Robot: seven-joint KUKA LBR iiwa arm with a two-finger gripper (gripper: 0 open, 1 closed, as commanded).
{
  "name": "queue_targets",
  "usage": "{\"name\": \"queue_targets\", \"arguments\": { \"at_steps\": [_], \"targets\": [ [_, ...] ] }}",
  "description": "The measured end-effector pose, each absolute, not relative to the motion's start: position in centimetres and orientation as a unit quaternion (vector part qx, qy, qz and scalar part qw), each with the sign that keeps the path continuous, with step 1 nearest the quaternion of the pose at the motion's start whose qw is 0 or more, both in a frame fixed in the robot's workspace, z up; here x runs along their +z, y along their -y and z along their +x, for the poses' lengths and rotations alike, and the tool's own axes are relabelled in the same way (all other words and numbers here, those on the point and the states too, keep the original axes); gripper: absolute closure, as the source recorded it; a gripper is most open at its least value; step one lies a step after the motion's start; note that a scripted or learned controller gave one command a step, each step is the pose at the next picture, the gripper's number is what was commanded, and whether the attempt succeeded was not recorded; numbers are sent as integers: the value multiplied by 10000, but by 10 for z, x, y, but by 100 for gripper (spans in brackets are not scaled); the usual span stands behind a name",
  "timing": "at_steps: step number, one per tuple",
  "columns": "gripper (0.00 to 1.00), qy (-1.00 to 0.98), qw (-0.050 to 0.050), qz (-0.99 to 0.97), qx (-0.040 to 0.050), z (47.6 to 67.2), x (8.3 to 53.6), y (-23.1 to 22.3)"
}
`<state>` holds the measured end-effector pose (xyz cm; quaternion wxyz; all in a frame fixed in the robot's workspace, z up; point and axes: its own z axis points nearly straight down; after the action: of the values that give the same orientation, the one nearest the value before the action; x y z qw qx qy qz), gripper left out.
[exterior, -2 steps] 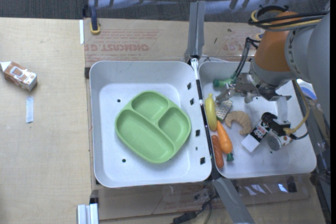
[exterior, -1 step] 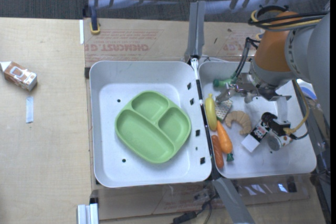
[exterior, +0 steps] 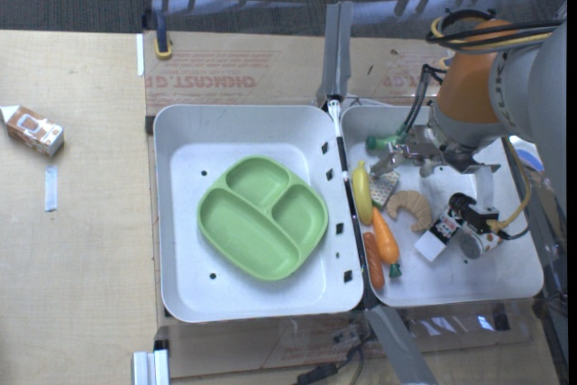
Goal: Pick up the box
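My gripper hangs low over the upper left part of the right bin, at the end of the grey arm with its orange band. Just below it lies a small grey speckled box-like piece, close to the gripper's tip; whether they touch cannot be told. A yellow banana lies to its left and a brown croissant-shaped piece to its right. A small orange and white carton rests on the bench far to the left, outside both bins.
A green divided plate lies in the left bin. In the right bin, an orange carrot and a second orange piece lie along the left wall. A green item sits near the back.
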<state>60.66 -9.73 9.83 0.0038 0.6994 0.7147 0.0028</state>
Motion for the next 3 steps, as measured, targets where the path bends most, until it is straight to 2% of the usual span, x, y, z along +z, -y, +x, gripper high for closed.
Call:
{"name": "queue_targets", "arguments": {
  "at_steps": [3],
  "targets": [
    [0, -7147, 39, 6994, 29, 607, 98, 97]
  ]
}}
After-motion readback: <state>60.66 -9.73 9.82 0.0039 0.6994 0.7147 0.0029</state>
